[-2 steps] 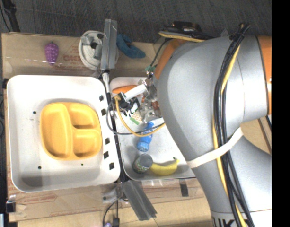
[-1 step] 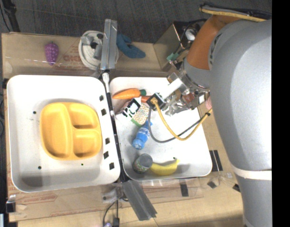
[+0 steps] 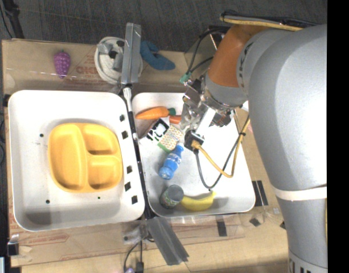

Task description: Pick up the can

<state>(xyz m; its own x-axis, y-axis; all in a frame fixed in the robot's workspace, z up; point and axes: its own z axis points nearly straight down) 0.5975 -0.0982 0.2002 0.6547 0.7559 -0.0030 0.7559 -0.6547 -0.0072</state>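
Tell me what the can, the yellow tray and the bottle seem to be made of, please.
Can: probably metal, with a greyish top and a dark printed side; too blurred to be sure.
Tray: moulded plastic, smooth and slightly glossy, with rounded compartments.
Bottle: likely plastic, blue and somewhat see-through, with a soft shine.

Brown bench (image 3: 26,61) carries two white bins side by side. The near bin (image 3: 231,181) sits right under the claw (image 3: 185,131), and the far bin (image 3: 26,104) is next door, away from the arm. On bare bench past the claw there's a blue thing (image 3: 154,56) closest, then a white coil (image 3: 109,58), with the purple grape bunch (image 3: 61,63) farthest.
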